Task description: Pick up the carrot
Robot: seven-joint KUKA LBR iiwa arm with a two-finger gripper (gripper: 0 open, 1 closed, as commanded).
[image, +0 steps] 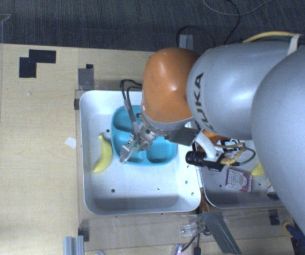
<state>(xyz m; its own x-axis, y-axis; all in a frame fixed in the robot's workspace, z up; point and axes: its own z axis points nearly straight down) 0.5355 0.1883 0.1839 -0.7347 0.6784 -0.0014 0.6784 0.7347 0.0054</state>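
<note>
A pale wooden bench [35, 158] carries two white bins. The gripper [130, 150] hangs low in the left bin [136, 198], over a blue plate [157, 150] and beside a banana [104, 154]. A carrot-like orange sliver [211, 136] peeks out in the right bin [232, 198], so reaching has apparently gone astray; next, cross right.

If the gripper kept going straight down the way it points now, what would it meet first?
Most likely the blue plastic divided dish in the left white bin; the gripper hangs over its left edge, with the yellow banana beside. Depth is unclear.
</note>
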